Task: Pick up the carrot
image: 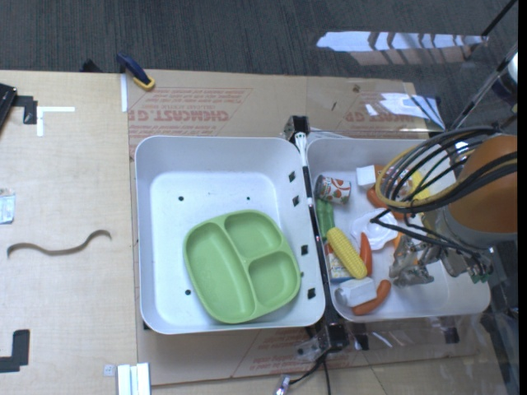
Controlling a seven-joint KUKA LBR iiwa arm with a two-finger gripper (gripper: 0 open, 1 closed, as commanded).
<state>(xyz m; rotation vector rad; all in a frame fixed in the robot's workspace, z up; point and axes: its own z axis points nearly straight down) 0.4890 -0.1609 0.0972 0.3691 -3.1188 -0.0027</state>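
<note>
The carrot (365,253), a small slim orange piece, is lying on the floor of the right bin (428,303) near its left wall, just right of the yellow corn cob (347,252) and above the red sausage (371,298) by the front edge. The gripper (409,268) is hanging low over the middle of that bin, right of the carrot and apart from it; whether its fingers are parted or closed I cannot tell, and nothing is visibly sitting between them. The green divided plate (240,265) is resting in the left bin (156,220) toward its front edge

Corn (347,252) and sausage (371,298) crowd the carrot (365,252).
</note>
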